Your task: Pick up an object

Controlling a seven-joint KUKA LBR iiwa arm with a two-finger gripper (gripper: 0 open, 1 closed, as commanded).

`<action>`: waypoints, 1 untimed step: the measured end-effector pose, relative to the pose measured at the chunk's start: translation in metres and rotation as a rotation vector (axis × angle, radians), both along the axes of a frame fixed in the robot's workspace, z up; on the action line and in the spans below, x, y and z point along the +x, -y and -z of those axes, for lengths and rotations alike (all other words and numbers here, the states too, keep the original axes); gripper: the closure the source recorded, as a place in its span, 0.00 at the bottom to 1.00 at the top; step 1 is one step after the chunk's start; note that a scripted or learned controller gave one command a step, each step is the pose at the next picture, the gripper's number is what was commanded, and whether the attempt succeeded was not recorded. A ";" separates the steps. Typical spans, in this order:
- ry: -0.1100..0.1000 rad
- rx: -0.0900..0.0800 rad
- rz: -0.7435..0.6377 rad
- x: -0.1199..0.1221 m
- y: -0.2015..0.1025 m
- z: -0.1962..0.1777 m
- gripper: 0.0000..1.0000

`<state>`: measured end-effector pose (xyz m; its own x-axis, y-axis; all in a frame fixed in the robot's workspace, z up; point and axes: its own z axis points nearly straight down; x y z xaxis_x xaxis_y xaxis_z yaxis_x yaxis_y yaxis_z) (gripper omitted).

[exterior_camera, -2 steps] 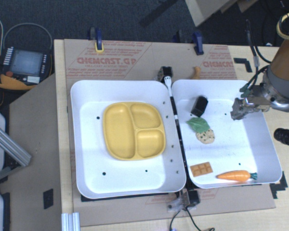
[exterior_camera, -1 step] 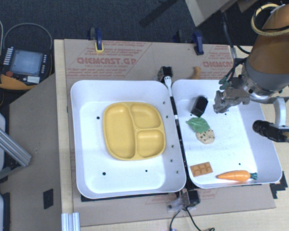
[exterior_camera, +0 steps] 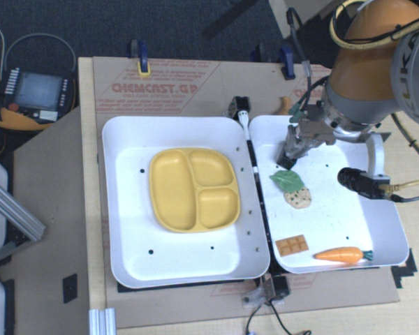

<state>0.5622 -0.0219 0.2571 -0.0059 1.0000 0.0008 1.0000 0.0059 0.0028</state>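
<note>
Approaching for a grasp: the tool (exterior_camera: 288, 160), finger state indiscernible, hangs at twelve o'clock of the green leaf (exterior_camera: 287, 180); descent comes next.

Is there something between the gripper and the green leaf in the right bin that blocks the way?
Nothing visible does. The gripper hangs just above and behind the green leaf in the right bin, with bare bin floor between them. The cookie lies on the leaf's far side.
</note>
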 end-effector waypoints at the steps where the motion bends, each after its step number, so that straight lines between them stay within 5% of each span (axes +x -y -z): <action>1: -0.007 0.001 -0.001 0.001 -0.055 0.015 1.00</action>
